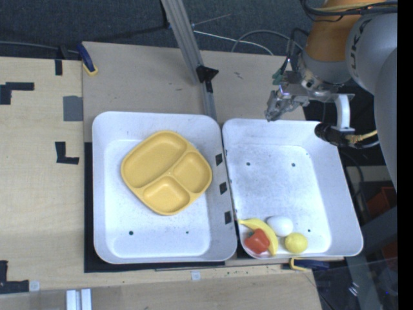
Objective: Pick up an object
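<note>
Gripper (276, 110) above right bin (335, 192) far rim, finger state unclear; nothing picked; white egg (280, 225), lemon (296, 243) untouched.

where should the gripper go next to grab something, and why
Probably toward the near corner of the right bin. The gripper sits above that bin's far edge, while the banana, white egg, red piece and yellow ball cluster there.
</note>
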Controlling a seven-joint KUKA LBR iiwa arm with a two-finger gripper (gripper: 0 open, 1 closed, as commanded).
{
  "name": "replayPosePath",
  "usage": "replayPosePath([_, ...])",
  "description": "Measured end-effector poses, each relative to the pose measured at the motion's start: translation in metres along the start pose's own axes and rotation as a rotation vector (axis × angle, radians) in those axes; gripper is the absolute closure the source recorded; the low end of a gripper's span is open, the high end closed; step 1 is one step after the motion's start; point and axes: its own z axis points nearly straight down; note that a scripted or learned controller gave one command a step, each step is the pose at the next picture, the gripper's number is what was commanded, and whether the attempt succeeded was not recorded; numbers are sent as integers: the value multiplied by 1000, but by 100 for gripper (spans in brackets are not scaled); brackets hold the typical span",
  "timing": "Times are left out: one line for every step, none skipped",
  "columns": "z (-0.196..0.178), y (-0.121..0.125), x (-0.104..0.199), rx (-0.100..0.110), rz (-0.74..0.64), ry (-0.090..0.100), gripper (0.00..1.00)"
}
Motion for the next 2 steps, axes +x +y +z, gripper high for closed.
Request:
replayPosePath([6,-6,47,2,1,-1,100])
replayPosePath([19,-2,97,3,1,-1,100])
